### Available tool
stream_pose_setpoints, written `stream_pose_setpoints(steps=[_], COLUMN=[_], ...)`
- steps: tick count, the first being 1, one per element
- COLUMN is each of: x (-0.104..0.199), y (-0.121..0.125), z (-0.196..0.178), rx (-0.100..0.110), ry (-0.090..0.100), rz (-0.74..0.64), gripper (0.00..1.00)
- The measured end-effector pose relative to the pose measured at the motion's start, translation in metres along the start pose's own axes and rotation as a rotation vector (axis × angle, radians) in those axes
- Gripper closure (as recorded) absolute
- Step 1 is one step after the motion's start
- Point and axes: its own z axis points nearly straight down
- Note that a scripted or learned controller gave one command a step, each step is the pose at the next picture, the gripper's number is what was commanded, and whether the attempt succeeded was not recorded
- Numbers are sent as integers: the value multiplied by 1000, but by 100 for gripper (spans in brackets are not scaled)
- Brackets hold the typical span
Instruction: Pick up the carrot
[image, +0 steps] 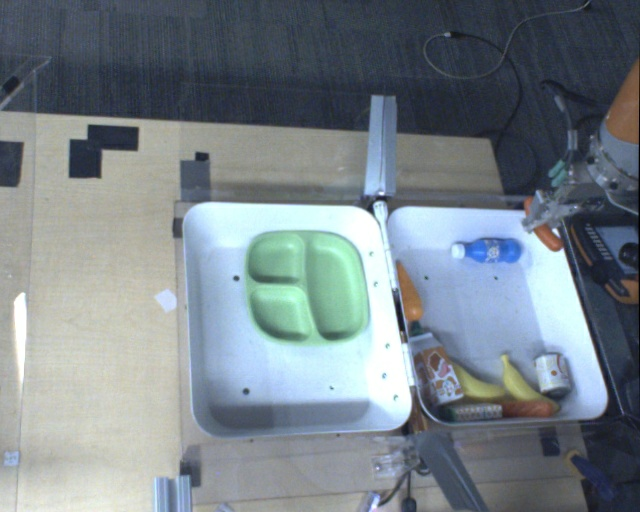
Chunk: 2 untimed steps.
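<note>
The carrot (409, 293) lies in the right bin (500, 300), tight against that bin's left wall, just beside the divider that separates it from the left bin (200, 330). Its long axis runs roughly along that wall, from the far end of the bin toward the near end, with a slight tilt. The gripper (545, 210) sits at the far right corner of the same bin, above the rim, with something orange at its tip; whether the jaws are open or closed cannot be told from this angle. So the carrot lies well apart from the jaws, across the width of the bin to the camera's left and a little nearer the viewer. A blue bottle (487, 250) lies between the two, closer to the gripper. Near the front wall are two bananas (490, 380), a small can (552, 374) and a printed packet (437, 373), all clear of the carrot's upper part. Judging from this, the coming move needs a traverse leftward past the bottle, and the jaws turned to close across the carrot's width; the wall pressing against one side may leave little room for a finger. The left bin holds a green divided tray (306, 285).
</note>
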Motion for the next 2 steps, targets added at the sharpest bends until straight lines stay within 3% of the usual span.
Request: stream_pose_setpoints(steps=[1, 2], x=[123, 43], y=[-11, -107], z=[31, 37], rx=[3, 0], ry=[3, 1], rz=[224, -41], gripper=[100, 100])
